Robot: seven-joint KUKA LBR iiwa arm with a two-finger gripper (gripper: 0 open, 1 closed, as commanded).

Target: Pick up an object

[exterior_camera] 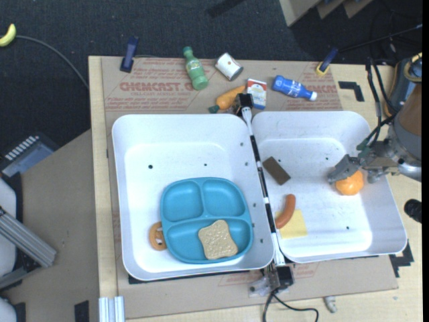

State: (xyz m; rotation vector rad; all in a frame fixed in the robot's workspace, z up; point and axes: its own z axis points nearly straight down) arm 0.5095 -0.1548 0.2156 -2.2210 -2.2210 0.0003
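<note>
My gripper [346, 172] hangs low over the right side of the right bin [315, 129], right on top of an orange fruit [350, 185]; the fruit's upper part is hidden under it. Further left in that bin lie a brown square piece [275, 170], a red sausage [286, 209] and a yellow cheese slice [295, 227]. The left bin [134, 146] holds a blue divided plate [201, 210] with a slice of bread [217, 239] in its front compartment. A small pretzel [157, 237] pokes out from under the plate's left edge.
Behind the bins on the cardboard lie a green bottle [196, 68], a white can [228, 66], a carrot [230, 98], a small carton [256, 92] and a blue bottle [293, 87]. Cables run along the divider between the bins.
</note>
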